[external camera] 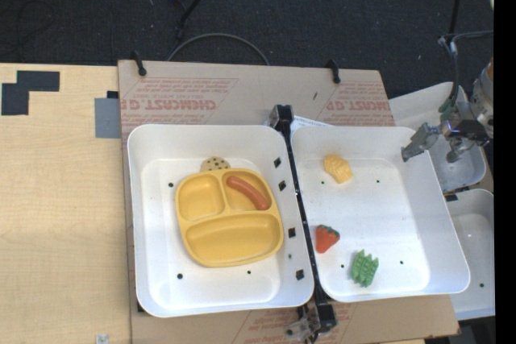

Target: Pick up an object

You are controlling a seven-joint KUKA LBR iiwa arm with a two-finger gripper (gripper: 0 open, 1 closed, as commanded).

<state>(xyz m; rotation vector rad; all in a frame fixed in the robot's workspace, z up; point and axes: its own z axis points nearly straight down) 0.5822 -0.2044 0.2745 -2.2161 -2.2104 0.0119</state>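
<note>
In the right bin (419, 205) lie a yellow corn-like piece (338, 168) at the back, a red strawberry toy (326, 238) by the left wall, and a green leafy toy (364, 267) near the front. The left bin (153, 213) holds a yellow divided plate (230, 242) with a red sausage (248, 191) in its upper right compartment. A brown cookie (214, 164) peeks out behind the plate. My gripper (435, 147) hovers over the right bin's far right corner, open, with nothing between its fingers. It is well apart from all the toys.
A black divider (294, 205) runs between the two bins. Cardboard (242, 97) lies under and behind them. A wooden bench top (56, 205) extends to the left. White equipment (476, 238) sits right of the right bin.
</note>
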